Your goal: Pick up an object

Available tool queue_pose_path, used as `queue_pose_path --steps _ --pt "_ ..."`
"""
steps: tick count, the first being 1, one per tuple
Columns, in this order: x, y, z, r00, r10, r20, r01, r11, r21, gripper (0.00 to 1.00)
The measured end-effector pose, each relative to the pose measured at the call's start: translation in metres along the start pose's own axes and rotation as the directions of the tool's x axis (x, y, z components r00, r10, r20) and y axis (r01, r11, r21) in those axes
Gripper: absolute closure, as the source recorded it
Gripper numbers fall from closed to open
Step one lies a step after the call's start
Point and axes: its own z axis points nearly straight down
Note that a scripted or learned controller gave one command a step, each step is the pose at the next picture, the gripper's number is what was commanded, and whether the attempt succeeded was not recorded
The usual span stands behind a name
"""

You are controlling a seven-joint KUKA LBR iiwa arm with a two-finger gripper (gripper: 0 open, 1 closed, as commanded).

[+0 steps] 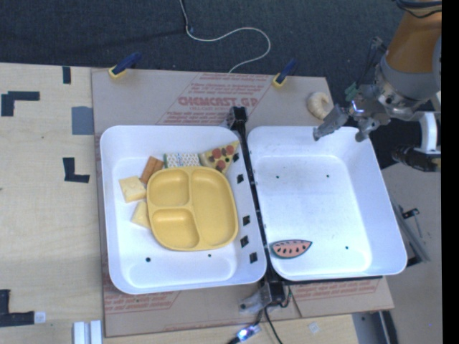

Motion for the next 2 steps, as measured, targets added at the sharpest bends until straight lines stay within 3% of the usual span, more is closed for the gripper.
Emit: queue_pose_path --steps 2 --pt "0.006 -0.012 0.114 1.000 -0.001 0.000 0.001 1.000 0.005 0.00"
